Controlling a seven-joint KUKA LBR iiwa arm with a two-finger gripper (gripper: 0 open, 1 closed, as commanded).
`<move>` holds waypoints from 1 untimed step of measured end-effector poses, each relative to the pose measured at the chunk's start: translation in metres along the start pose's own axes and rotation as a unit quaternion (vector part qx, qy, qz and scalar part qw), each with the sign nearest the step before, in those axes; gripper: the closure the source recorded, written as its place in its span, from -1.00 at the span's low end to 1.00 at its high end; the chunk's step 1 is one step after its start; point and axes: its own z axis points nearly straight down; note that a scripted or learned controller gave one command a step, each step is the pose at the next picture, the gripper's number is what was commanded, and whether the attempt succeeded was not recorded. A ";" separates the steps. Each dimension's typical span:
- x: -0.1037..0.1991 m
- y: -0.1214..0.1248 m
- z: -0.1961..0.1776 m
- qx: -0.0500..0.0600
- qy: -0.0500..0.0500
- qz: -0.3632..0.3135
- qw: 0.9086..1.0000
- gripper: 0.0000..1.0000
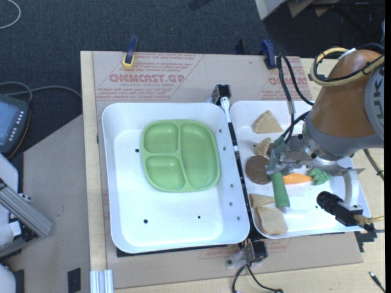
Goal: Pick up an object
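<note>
a robotics lab: clamped bench board [183, 72], cables [293, 84], carpet floor [91, 17].

Even overhead light falls bright on the two white bins [122, 182], which verge on washed-out, while the surrounding dark floor [91, 11] stays dim. Shadows are soft and short. The frame is slightly grainy, edges mildly soft.

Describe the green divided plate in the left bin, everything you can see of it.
The green divided plate is pale green, matte like plastic, a rounded rectangle with raised ridges splitting it into three compartments: two smaller ones on the camera view's left, one long one on the right. All three hold nothing. It lies flat, face up, slightly skewed, in the upper middle of the left bin, touching only the bin's floor.
</note>
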 end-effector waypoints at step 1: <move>0.024 -0.006 0.001 0.000 -0.001 0.001 1.000 1.00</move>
